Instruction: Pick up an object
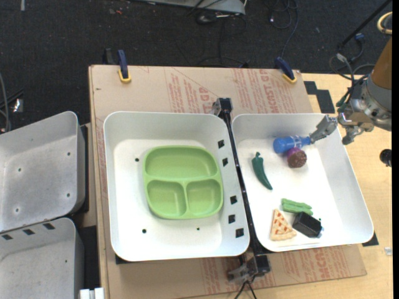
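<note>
Pincer (335, 128) hangs at the upper right corner of the right bin (358, 195), just above its rim, at the end of the grey arm (374, 101) that comes in from the right. One grey finger (323, 129) points down and left toward the blue object (288, 144); its tip is near this object. The other finger is dark and blurred against the arm, so whether the pincer is spread or pressed together I cannot tell. Nothing is seen between the fingers.

Several small things lie in the right bin. The blue object, round with a short stem, is in the upper part. Just below and right of it, almost touching, is a dark purple ball (297, 158). Left of these, near the wall between the bins, lies a green pepper (262, 170), long and curved. In the lower part there is a green leafy piece (296, 205), and just under it a black block (307, 224). Beside the block, on its left, lies a pizza slice (281, 225), orange and pale.

The left bin (124, 167) holds a green divided plate (184, 181) with three compartments, lying flat in the middle. Both bins rest on a cardboard sheet (174, 86) on the surface, which is fixed at the far edge with two clamps: one yellow and blue clamp (123, 67) at left and another clamp (286, 70) at right.
</note>
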Tool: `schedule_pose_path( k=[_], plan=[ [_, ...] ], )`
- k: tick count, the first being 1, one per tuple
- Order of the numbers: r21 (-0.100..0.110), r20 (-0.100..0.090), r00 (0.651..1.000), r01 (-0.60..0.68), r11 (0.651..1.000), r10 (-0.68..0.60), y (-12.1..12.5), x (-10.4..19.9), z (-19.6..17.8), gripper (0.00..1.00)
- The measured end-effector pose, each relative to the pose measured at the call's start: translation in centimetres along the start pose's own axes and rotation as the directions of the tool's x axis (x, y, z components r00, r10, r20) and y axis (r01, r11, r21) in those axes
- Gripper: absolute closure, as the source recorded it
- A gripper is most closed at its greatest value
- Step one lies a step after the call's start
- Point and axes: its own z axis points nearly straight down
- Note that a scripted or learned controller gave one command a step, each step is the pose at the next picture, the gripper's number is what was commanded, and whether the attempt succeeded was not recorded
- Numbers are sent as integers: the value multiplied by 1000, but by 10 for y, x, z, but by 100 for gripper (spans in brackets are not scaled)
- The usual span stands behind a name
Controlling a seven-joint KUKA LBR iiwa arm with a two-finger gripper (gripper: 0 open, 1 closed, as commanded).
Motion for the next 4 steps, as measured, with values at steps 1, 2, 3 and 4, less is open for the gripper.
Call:
schedule_pose_path(
  k=[1,2,3,4],
  plan=[
    [-11,3,1000,3,1000,-3,3,0,-6,0],
    [-6,2,1000,0,1000,0,-6,-2,43,0],
    [-6,1,1000,1,1000,-1,-2,-1,106,0],
    [-8,2,1000,1,1000,-1,-2,-1,133,0]
  ],
)
